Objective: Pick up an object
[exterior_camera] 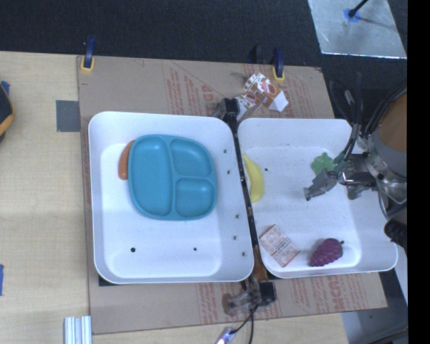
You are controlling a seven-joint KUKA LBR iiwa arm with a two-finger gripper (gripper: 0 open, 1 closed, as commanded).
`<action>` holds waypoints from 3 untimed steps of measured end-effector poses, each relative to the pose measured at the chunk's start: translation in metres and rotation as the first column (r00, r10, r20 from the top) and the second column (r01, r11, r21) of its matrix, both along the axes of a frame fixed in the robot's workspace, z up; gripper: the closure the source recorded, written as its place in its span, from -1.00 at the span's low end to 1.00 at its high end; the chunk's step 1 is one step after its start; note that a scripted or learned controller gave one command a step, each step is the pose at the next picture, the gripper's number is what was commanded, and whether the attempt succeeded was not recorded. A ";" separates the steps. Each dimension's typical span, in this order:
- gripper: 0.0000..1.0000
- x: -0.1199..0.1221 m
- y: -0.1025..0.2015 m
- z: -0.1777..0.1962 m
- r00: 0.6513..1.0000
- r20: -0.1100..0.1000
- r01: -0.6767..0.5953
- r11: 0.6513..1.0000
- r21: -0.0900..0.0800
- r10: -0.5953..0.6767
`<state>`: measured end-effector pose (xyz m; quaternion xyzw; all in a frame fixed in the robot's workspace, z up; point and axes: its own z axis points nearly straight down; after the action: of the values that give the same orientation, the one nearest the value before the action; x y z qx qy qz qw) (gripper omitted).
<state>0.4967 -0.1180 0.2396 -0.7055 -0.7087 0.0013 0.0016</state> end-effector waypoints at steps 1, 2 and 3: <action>-1.00 0.083 0.025 -0.016 1.000 0.000 -0.001 1.000 -0.002 0.001; -1.00 0.063 0.034 -0.003 1.000 -0.001 0.000 1.000 -0.001 0.000; -1.00 0.081 0.040 -0.049 1.000 -0.001 -0.001 1.000 -0.002 0.001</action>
<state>0.5778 -0.0783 0.1910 -0.7051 -0.7091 0.0024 0.0014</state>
